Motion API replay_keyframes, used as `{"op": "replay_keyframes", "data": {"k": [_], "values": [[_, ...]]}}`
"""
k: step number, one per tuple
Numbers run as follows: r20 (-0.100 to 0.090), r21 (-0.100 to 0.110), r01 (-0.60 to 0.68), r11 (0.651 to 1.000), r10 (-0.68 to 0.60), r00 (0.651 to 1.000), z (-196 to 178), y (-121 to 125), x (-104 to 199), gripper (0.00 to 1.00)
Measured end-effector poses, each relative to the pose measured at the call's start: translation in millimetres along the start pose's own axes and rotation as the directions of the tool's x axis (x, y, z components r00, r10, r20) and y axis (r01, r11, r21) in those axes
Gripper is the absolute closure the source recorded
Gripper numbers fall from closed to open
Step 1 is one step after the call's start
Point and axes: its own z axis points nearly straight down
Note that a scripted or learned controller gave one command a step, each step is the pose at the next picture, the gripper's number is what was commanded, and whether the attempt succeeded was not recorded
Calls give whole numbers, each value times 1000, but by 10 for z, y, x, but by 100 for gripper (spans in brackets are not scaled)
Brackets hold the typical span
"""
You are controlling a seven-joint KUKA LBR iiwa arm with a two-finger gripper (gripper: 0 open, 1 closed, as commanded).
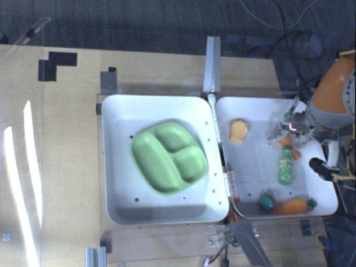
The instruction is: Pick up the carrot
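The carrot (293, 206), orange with a small green tip at its right end, lies flat along the front wall of the right bin (253, 166). My gripper (289, 129) hovers over the back right part of that bin, well behind the carrot and apart from it. A small orange piece (288, 144) sits directly under the gripper, partly hidden by it. The arm's orange band (337, 88) is at the right edge.
A green bottle (285, 169) lies between the gripper and the carrot. A dark green round item (267, 203) touches the carrot's left end. A yellow piece (238, 130) rests at the back left. The left bin (111, 166) holds a green divided plate (167, 157).
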Motion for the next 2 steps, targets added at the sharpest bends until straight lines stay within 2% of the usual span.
{"op": "replay_keyframes", "data": {"k": [1,2], "values": [[-1,-6,3,1000,-3,1000,-125,23,11,100],[0,0,-153,988,153,988,-1039,-19,860,100]]}}
